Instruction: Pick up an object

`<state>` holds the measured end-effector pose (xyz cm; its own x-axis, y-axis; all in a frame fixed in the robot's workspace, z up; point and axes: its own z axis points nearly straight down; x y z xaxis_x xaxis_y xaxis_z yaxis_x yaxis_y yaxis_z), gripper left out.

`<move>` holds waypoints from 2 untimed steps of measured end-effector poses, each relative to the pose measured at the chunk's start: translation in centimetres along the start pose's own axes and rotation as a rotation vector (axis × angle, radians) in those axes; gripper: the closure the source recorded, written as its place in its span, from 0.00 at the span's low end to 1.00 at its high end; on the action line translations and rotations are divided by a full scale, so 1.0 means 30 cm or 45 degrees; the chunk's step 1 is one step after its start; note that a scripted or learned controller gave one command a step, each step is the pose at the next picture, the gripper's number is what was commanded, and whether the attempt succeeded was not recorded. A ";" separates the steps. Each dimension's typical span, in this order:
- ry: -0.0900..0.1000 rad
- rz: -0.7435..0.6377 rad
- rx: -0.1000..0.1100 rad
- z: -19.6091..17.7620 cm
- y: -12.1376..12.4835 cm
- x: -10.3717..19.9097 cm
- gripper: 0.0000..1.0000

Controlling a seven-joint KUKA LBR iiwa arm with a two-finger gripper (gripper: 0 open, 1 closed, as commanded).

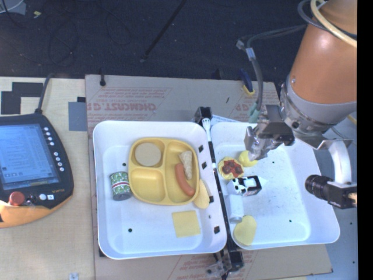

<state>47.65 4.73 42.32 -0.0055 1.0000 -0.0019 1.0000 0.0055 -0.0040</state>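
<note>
My gripper (257, 146) hangs low over the upper left part of the right bin (303, 214). Just beneath its tip lies a small yellow piece (250, 160), and I cannot tell whether they touch. Left of that piece is a little yellow dish of red food (231, 168). A black-and-white cow toy (246, 185) lies below the dish. Nearer the front are a white cylinder (235, 207) and a pale yellow wedge (245, 230).
The left bin (111, 226) holds a yellow divided tray (152, 182) with a sausage (185, 180), a bread piece (186, 163) and a round biscuit (147, 153). Beside the tray are a green can (120, 185) and a yellow cheese square (186, 223). A control pendant (29, 162) lies far left.
</note>
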 end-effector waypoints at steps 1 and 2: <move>0.000 0.016 -0.007 -0.096 -0.004 -0.259 1.00; 0.003 0.014 0.017 0.480 -0.009 -0.388 1.00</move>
<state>47.39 -6.92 27.96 0.0053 1.0000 0.0002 0.9998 -0.0053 -0.0172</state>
